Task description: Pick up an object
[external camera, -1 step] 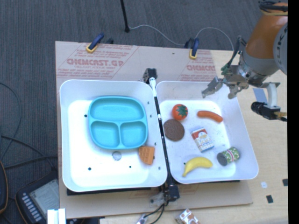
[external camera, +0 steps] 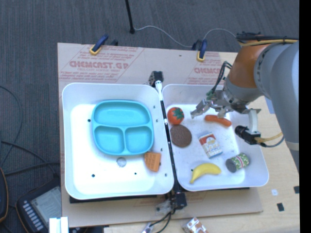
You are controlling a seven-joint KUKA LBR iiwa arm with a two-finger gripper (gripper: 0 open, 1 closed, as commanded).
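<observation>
1. Carrot (external camera: 218,121): slim orange piece, lying near the back edge of the right bin (external camera: 257,178), tilted slightly.
2. Arm (external camera: 262,67) enters from the right, orange band above the wrist, bent down over the right bin's back edge.
3. Gripper (external camera: 210,109) sits just above the carrot; fingers spread fairly wide, nothing between them.
4. Right bin also: tomato (external camera: 175,114) at the back left corner, brown disc (external camera: 181,136), carton (external camera: 210,145), banana (external camera: 204,171), can (external camera: 237,162).
5. Left bin (external camera: 77,178): blue tray (external camera: 122,127), waffle piece (external camera: 153,161).
</observation>
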